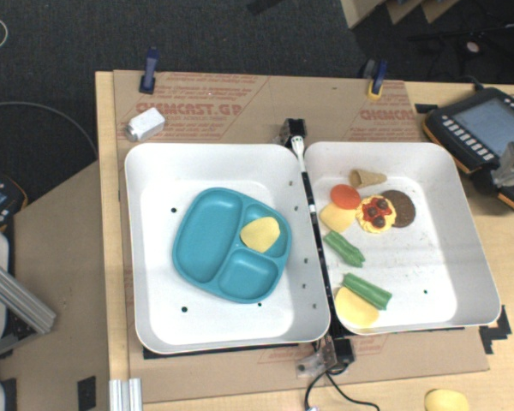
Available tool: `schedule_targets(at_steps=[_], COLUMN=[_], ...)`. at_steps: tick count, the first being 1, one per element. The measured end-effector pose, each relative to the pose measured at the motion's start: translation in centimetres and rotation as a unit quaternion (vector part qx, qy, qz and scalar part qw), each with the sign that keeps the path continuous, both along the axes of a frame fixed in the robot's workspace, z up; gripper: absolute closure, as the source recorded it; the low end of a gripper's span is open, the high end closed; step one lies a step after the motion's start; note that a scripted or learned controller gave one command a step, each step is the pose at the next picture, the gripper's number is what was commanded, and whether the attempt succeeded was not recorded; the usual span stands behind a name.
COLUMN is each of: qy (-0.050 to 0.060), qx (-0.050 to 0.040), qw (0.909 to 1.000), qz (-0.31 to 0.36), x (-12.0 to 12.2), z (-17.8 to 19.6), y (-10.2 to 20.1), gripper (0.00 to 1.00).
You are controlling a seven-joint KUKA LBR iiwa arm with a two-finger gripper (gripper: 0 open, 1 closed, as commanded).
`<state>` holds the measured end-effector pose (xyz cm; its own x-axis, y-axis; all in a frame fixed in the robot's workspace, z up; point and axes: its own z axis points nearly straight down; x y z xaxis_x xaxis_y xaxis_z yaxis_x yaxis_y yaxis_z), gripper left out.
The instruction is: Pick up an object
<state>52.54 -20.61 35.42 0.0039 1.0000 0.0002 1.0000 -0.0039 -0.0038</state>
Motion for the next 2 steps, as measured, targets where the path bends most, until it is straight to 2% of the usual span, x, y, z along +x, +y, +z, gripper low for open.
schedule_targets(at_steps=[1, 2], qy=[-0.004, 0.002], qx=[-0.0024, 0.0020], qw=[1.0000, 1.0000], qz=[0.003, 0.000], x=[4.5, -5.1], z=[-1.3, -6.7], y=[-1.9, -0.5], gripper=[1.00, 1.00])
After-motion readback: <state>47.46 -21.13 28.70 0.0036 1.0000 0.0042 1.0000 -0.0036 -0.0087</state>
